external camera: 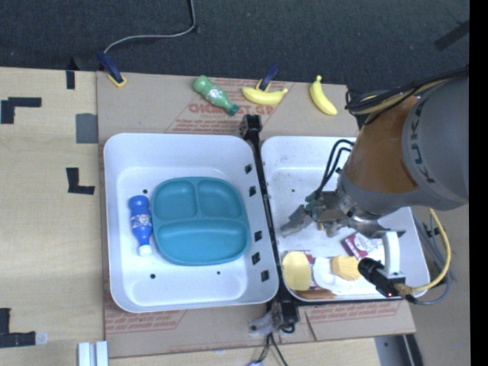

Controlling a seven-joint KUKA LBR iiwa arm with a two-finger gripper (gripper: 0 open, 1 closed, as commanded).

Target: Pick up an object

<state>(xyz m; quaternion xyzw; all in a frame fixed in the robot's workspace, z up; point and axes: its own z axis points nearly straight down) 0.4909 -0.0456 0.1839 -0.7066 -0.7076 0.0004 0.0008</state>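
**Two bins, arm low over the right one**

Two white bins sit side by side on the surface. From my station I see the arm (404,155) reaching in from the right, its orange band above the wrist, bent down over the right bin (293,166). The hand (299,218) is low in that bin, near its left wall, and its grey fingers (293,221) look spread apart with nothing between them, though the view is blurred there and I would not swear to the gap.

The things to pick lie along the right bin's near edge: a yellow round object (296,269) in the near left corner, a white and yellow piece (335,269) just beside it, and a red and white packet (357,245) a little farther right, partly under the wrist. None of them touches the fingers.

The left bin (122,158) holds a teal divided plate (201,221) in its middle and a blue bottle (139,223) with a white cap lying just beside the plate's left edge.

Beyond the bins, on the cardboard, lie a green bottle (215,94) and two bananas (263,94), well apart from the hand.
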